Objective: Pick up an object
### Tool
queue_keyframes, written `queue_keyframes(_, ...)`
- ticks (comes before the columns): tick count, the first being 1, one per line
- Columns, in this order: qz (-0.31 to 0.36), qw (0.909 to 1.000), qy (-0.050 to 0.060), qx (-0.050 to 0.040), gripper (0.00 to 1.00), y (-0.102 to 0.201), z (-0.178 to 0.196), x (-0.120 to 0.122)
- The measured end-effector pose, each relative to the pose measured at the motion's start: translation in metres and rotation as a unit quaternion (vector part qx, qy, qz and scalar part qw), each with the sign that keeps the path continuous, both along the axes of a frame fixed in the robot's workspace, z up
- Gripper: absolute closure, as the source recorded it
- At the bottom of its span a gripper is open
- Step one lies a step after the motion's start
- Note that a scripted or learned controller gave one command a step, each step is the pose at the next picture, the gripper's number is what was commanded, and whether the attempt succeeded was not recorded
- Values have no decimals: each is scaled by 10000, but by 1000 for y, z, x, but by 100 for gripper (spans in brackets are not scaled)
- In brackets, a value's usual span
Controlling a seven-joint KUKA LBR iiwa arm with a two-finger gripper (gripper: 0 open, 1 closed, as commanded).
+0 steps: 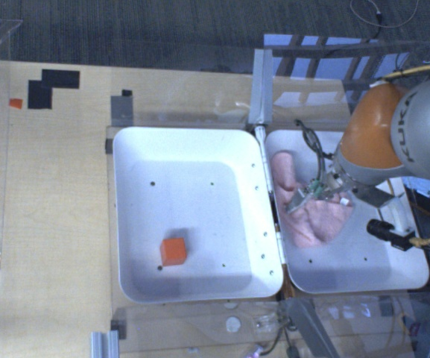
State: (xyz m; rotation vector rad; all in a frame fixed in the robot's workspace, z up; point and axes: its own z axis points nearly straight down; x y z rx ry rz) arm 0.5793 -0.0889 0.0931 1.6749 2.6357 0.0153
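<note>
A small orange block (174, 251) lies in the left white bin (136, 200), towards its front left. In the right white bin (364, 271) a pink roll (282, 168) lies near the left wall, and a crumpled pale pink soft object (320, 221) lies just in front of it. My gripper (311, 192) hangs low over the right bin, right at the top edge of the pale pink object, and seems to touch it. The arm's orange band (371, 133) and grey wrist cover the bin's back right part.
A metal divider (268, 192) runs between the two bins. Black cables and a black fitting (384, 231) lie over the right bin's right side. Black markers (49, 86) and a small orange tag (15, 104) sit on the wooden bench at the far left.
</note>
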Motion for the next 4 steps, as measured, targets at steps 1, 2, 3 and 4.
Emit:
queue_keyframes(1, -680, 9976, 101, 27, 0, -23, -1, 92)
queue_keyframes(2, 386, 9993, 4, -10, 0, -33, 0, 34)
queue_keyframes(3, 477, 9989, -15, -16, 0, -27, 1, -18)
queue_keyframes(4, 501, 9987, -30, -21, 0, -4, 1, -73)
